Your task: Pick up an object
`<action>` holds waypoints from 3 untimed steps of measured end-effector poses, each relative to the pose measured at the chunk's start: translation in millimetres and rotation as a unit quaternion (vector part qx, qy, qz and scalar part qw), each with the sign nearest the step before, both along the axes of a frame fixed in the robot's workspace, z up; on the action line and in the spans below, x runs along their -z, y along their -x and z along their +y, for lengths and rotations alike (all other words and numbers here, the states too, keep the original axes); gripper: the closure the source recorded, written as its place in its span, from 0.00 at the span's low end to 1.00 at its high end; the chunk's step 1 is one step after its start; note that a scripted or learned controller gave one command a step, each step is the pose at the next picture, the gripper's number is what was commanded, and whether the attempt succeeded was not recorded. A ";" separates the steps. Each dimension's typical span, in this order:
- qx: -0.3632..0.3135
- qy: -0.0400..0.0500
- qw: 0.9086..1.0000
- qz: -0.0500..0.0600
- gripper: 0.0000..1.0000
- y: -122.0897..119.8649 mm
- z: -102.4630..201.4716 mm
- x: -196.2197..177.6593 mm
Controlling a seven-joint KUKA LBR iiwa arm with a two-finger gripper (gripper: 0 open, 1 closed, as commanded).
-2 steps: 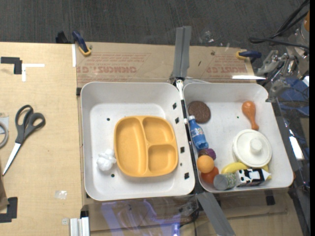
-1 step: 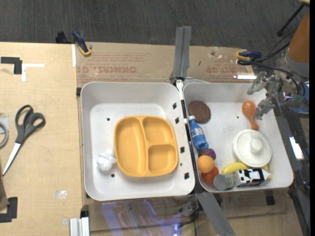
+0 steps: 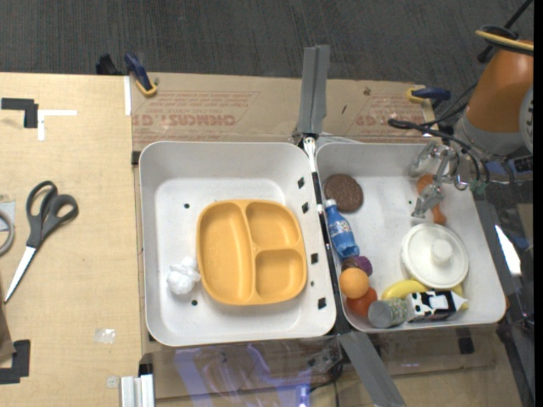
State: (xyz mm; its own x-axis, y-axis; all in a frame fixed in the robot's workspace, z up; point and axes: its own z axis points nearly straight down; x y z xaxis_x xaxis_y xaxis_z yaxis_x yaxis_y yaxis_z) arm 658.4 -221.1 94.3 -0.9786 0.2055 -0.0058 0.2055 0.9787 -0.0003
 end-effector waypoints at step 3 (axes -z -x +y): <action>0.098 0.000 0.995 0.000 1.00 35.3 43.3 0.6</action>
State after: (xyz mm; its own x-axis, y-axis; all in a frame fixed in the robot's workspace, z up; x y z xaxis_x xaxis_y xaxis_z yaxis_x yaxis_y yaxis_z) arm 623.1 -177.8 93.7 -0.9201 0.3916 -0.0052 0.3916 0.9201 0.0004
